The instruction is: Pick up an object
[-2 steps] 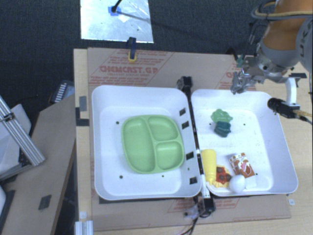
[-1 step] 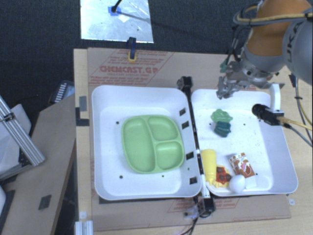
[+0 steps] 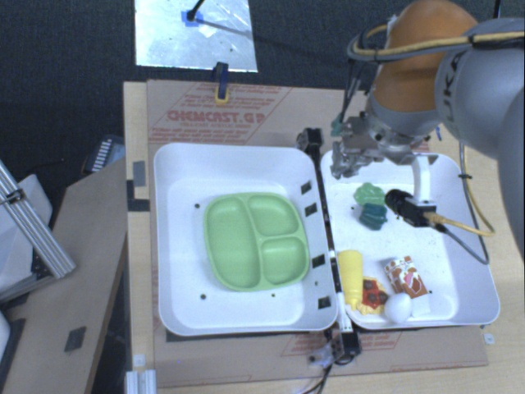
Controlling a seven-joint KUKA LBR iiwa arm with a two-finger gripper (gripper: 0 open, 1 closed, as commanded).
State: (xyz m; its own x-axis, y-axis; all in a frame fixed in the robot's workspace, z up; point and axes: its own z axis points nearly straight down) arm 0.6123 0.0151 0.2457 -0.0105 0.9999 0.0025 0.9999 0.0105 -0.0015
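Pincer (image 3: 348, 161): hanging above and to the right of the green plate (image 3: 250, 240), over the right bin (image 3: 480, 302); opening being hidden at this angle, so cannot tell wide from narrow; gripping nothing that can be seen.
Arm (image 3: 426, 56): reaching in from well to the right of the green plate.
Likeliest target: green-and-teal lump (image 3: 371, 203), lying to the right of the green plate, just below the pincer in view and seemingly apart from it.
Look: showing a crumpled bright green upper part joining a darker teal lower part; outline lumpy, details too small to read.
Handling: probably weighing little and yielding somewhat under pressure; likely slipping or rolling on an uneven edge.
Hold: best closing across the narrow waist between green and teal, coming straight down.
Neighbours: yellow tube (image 3: 351, 273), red-and-white packet (image 3: 404, 276) and white ball (image 3: 399, 309), crowding together off the green plate's lower right corner, well apart from the lump.
Left bin (image 3: 176, 179): cradling the green plate at its middle.
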